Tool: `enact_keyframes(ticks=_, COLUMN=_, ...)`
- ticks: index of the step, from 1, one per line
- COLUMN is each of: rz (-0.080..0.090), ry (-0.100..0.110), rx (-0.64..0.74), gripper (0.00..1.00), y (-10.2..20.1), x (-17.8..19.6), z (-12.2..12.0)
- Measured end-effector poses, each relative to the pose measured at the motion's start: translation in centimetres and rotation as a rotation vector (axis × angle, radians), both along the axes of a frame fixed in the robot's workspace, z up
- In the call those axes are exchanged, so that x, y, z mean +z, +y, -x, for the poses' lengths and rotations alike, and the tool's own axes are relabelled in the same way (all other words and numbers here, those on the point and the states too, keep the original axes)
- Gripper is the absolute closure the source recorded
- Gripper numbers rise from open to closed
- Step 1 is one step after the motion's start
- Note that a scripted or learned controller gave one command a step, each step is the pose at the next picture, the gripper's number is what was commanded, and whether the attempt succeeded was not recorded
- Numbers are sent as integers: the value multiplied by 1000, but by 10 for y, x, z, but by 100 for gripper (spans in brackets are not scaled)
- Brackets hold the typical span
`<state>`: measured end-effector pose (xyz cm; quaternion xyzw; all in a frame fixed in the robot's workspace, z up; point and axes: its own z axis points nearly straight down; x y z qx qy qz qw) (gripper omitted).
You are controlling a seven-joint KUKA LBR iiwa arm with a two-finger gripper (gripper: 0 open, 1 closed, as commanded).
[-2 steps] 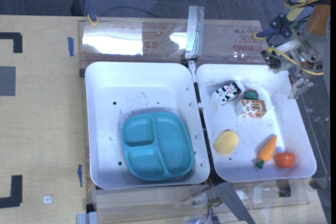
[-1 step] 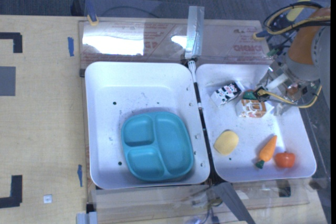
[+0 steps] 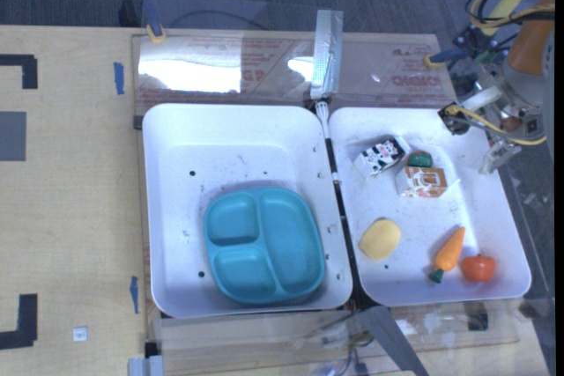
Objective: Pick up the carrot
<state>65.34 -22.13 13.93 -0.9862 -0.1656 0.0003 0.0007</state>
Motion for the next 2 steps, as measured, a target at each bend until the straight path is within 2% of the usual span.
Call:
enact_keyframes(ticks=1, rz=1, ry=1, rx=-84, gripper=0, y=-1, x=18, z=-5)
enact_keyframes(ticks=2, rz=0, ry=-1, rx=-89, gripper=0, y=46, x=-55, z=35)
